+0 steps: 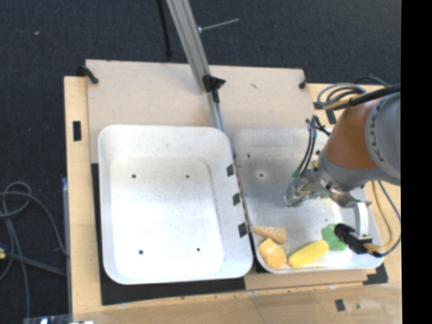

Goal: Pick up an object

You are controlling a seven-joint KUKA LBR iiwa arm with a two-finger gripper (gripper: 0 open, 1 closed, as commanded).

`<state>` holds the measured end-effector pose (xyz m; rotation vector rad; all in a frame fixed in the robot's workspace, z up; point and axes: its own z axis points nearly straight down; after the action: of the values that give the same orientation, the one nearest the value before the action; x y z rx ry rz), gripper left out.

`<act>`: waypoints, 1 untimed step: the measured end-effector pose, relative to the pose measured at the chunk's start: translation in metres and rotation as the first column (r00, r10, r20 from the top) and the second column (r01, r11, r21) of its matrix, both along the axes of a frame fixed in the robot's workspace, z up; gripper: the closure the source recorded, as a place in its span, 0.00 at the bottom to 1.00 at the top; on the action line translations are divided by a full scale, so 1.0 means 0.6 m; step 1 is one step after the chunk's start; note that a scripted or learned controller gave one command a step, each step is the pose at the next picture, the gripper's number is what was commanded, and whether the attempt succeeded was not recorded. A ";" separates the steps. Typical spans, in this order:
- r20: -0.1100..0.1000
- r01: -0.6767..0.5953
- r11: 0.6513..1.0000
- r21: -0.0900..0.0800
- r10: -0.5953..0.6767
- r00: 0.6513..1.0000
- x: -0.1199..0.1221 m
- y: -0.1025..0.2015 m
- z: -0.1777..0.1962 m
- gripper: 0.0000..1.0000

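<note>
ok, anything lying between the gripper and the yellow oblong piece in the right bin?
Nothing: in the camera view the stretch from the gripper down to the yellow oblong piece is bare white floor of the right bin.

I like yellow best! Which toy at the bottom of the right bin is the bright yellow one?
The long, banana-like piece, lying between the green toy and the orange-yellow chunk. It is brighter than the chunk and the tan piece.
</note>
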<state>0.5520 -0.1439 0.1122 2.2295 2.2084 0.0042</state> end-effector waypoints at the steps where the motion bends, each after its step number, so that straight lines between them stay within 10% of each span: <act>1: 0.003 -0.013 1.000 -0.001 0.013 1.000 0.000 0.015 0.094 1.00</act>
<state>0.5520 -0.1351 0.1684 2.2133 2.2208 0.0066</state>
